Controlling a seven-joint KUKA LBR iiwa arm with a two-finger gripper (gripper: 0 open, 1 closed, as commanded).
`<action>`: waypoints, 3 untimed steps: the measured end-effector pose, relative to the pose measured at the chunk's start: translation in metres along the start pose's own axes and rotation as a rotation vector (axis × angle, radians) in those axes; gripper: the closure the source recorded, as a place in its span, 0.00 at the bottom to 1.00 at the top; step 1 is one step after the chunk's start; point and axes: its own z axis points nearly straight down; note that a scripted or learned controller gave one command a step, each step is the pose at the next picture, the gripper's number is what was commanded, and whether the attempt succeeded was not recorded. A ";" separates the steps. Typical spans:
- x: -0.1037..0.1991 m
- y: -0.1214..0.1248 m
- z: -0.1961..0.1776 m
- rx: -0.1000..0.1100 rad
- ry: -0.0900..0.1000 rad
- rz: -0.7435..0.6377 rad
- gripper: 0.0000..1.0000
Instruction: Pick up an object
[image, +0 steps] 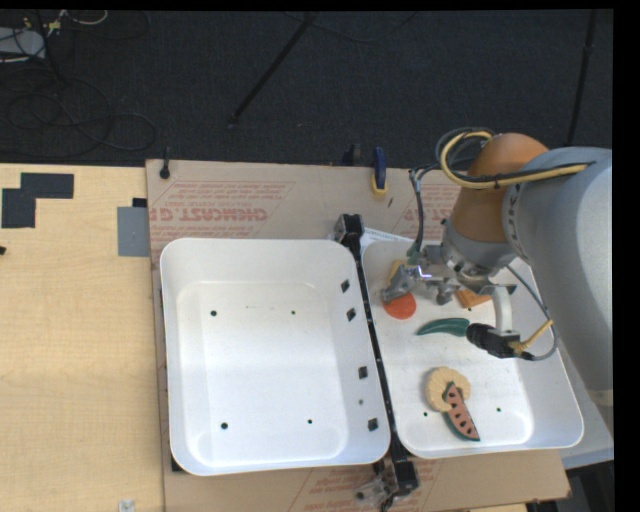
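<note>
Nearest the camera, in the right bin (560, 425), a tan round piece (441, 385) lies touching a watermelon slice (462, 413), neither disturbed. Further in, a green curved pod (443, 326) rests on the bin floor. Beyond it, the claw (420, 278) hangs low over a red round object (401, 307) beside the divider, with an orange piece (473, 296) partly hidden under the wrist. How far the claw is spread cannot be told, and nothing visibly sits in its grip. The left bin (185, 350) lies alongside. The pick looks barely begun: closing and lifting remain.
</note>
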 end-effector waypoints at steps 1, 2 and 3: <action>0.001 0.001 -0.010 0.001 0.000 -0.003 1.00; -0.011 -0.109 0.001 0.006 0.001 0.004 1.00; 0.080 -0.054 -0.104 -0.007 0.002 -0.010 1.00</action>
